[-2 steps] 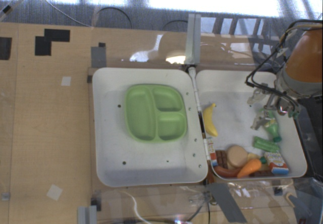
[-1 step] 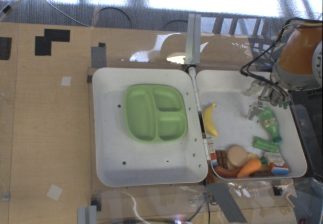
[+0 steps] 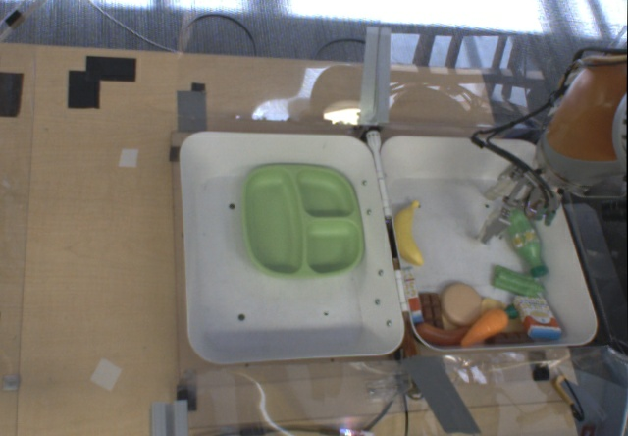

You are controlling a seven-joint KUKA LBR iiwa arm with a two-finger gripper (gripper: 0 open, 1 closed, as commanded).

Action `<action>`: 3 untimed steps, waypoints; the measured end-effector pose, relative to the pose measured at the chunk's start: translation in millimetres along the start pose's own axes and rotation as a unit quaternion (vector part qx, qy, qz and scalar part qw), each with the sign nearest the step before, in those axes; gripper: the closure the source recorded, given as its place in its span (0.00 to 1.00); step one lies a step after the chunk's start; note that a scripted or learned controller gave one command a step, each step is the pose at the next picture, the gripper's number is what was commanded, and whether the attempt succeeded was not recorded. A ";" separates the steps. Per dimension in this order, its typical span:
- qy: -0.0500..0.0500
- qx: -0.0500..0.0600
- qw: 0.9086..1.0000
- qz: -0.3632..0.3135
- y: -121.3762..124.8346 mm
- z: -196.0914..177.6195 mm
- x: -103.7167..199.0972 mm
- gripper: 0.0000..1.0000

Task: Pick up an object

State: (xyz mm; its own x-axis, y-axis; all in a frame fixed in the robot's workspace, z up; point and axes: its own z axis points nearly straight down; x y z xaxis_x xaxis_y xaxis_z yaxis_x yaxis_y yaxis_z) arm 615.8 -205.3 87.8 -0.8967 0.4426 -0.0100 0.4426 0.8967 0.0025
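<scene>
my pincer (image 3: 510, 213) was down by the right bin's (image 3: 446, 169) far right edge, fingers spread over a green bottle (image 3: 527, 247), nothing lifted yet.

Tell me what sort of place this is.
Probably a robot lab test bench: an arm's hand works over two white bins, one with toy food like a banana, and cables trail behind.

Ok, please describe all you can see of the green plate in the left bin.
The green plate is light green, looks like matte plastic, and is rounded-rectangular with three compartments: one long on its left, two smaller on its right. It lies flat, slightly turned, on the floor of the left bin, near its middle. Nothing lies in it.
</scene>
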 end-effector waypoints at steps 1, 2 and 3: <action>-0.008 -0.001 1.000 -0.004 2.8 -16.0 -4.4 1.00; -0.007 -0.002 1.000 0.026 35.0 -145.6 44.3 1.00; 0.004 0.001 0.999 0.034 -4.0 -72.8 140.4 1.00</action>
State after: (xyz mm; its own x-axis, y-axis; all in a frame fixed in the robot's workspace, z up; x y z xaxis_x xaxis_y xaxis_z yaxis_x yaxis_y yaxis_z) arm 487.4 -146.6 159.2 -0.8642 0.5031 -0.0025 0.5031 0.8642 0.0010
